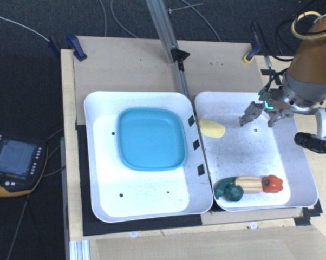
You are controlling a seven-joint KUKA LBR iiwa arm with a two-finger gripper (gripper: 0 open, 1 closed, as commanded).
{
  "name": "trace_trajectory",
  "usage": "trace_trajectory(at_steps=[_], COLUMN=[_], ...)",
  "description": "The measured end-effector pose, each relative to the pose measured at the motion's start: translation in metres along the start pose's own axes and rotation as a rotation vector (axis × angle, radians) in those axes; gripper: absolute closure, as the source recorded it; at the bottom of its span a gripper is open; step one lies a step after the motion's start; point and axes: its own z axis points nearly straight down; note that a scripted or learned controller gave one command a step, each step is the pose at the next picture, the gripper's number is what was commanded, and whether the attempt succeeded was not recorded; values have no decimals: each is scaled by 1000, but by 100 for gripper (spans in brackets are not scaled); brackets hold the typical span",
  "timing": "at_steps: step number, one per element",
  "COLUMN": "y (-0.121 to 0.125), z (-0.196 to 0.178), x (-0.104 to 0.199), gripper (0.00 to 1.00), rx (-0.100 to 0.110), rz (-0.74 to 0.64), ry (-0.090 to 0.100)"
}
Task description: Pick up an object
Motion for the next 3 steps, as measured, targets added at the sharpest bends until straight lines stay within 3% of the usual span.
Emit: trace_trajectory(at_steps=[1,3], y=[0,-3], z=[0,104], x=[0,0], gripper=[0,0], rx=[0,4], rz=[0,0], ry=[0,0])
